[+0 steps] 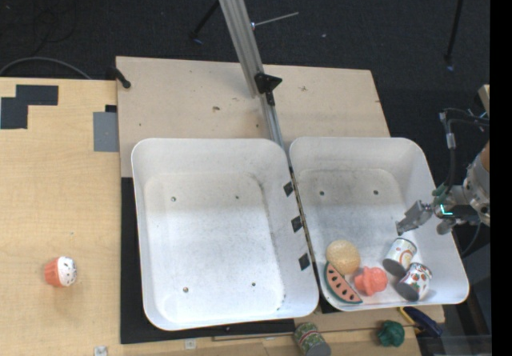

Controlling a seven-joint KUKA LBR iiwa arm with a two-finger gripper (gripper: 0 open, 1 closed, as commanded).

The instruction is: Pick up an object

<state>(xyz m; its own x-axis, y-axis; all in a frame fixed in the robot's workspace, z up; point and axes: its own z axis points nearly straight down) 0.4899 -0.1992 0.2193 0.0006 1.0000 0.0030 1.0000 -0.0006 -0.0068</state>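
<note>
Two white bins side by side; left bin (208,226) bare, so all candidates sit in the right bin (352,170), crowded into its near corner. Gripper (426,217) hangs at the right bin's right rim, just above the cluster; grips nothing, and cannot tell from this angle whether spread or pressed together.

Targets, big to small:
- tan ball (343,254), leftmost of the cluster, upper side free
- watermelon slice (342,283), flat against the near wall, low profile, likely poor grasp
- pink toy (370,280), touching the slice
- two small printed cups (402,254) (414,278), on their sides, nearest the gripper

Suggested approach: go for the upper cup, shortest reach and clear space above it. Align across the cup's narrow axis, not along it, since it looks prone to rolling. Descend straight, stay off the bin wall, close only once straddling. Ball as fallback.

Outside the bins, irrelevant: small red-white toy (60,272) on the wooden table, green toy (390,334) by the front edge.
</note>
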